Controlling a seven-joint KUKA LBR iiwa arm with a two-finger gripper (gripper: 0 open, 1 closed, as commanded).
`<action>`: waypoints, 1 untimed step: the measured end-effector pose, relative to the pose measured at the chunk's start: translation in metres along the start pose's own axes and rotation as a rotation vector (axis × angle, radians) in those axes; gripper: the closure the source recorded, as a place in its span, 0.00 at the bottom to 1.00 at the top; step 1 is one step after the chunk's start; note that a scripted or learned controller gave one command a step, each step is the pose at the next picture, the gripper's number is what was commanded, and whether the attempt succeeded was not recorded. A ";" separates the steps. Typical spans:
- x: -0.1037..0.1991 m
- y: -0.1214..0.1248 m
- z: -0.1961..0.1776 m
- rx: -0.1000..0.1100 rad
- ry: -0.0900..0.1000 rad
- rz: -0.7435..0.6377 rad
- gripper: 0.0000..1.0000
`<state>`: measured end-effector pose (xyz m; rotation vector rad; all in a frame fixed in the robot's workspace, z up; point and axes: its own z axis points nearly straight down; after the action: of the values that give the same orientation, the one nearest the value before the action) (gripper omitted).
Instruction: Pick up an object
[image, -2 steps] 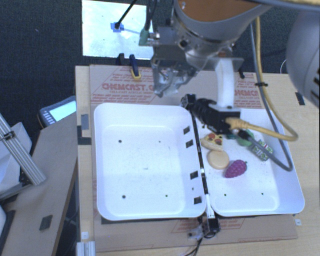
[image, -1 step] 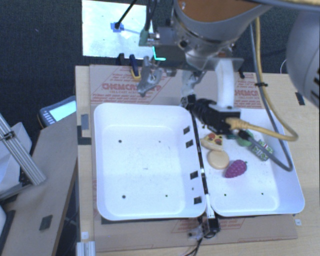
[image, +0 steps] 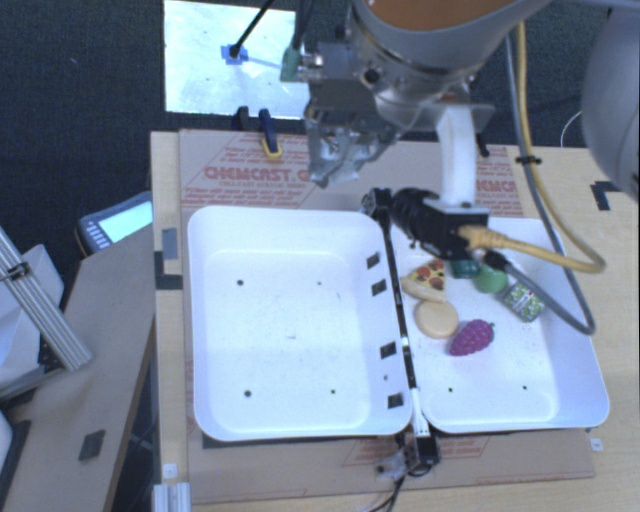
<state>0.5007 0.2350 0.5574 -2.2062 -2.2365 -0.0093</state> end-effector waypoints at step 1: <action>0.000 0.000 0.000 0.000 0.000 -0.001 0.00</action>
<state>0.5007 0.2350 0.5572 -2.2046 -2.2378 -0.0088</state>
